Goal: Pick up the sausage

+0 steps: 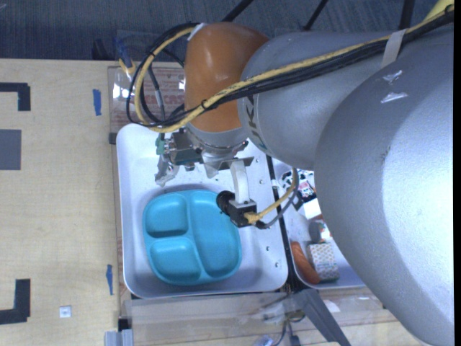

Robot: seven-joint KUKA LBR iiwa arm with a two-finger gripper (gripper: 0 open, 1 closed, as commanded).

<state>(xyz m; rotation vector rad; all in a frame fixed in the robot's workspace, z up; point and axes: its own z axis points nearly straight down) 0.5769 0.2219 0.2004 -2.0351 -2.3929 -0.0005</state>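
Robotics lab test cell. Pale wooden surface (57, 215) carries black corner marks (18, 96) and blue tape tabs (96, 101) left of the shallow white plastic bin (133, 215). Large grey industrial arm with orange band (216, 71) and yellow cabling (317, 56) above the bin; dark tripod legs (324, 2) beyond it.

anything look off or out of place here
One mismatch: the tool hangs over the left bin by the blue plate, while the sausage lies in the right bin. Nothing looks spilled or broken.
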